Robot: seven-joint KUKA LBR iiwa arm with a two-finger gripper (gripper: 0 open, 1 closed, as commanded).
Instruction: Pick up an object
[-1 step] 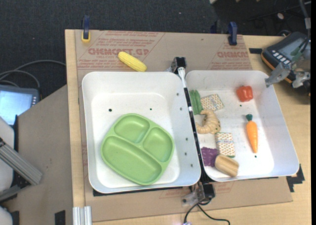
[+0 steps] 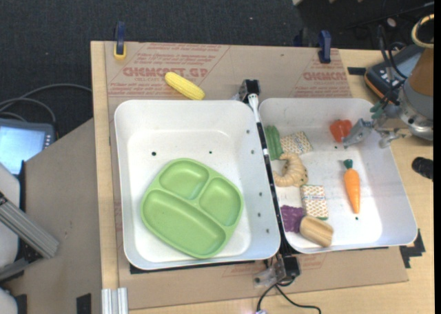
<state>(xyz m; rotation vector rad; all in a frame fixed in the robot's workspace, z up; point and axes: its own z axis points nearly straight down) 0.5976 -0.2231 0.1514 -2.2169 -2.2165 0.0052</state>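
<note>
arm [image 2: 422,96]: cut off by the right edge, just its wrist end in frame
gripper [image 2: 360,133]: small and dark beside the red item [image 2: 340,129]; finger spacing too small to tell
red item: kind unclear
purple item [image 2: 291,218]: partly covered by the tan block [image 2: 316,231]

Even, fairly bright light falls from above, and shadows are soft and short. The two white bins, the left bin [image 2: 138,140] and the right bin [image 2: 386,195], are the brightest areas and look slightly washed out, though without hard glare. The green plate [image 2: 193,207] carries a mild sheen along its ridges. The dark floor [image 2: 55,16] across the top of the frame stays dim. Focus is moderate; small items look a little soft, and the arm [image 2: 420,92] at the right edge is blurred.
</note>
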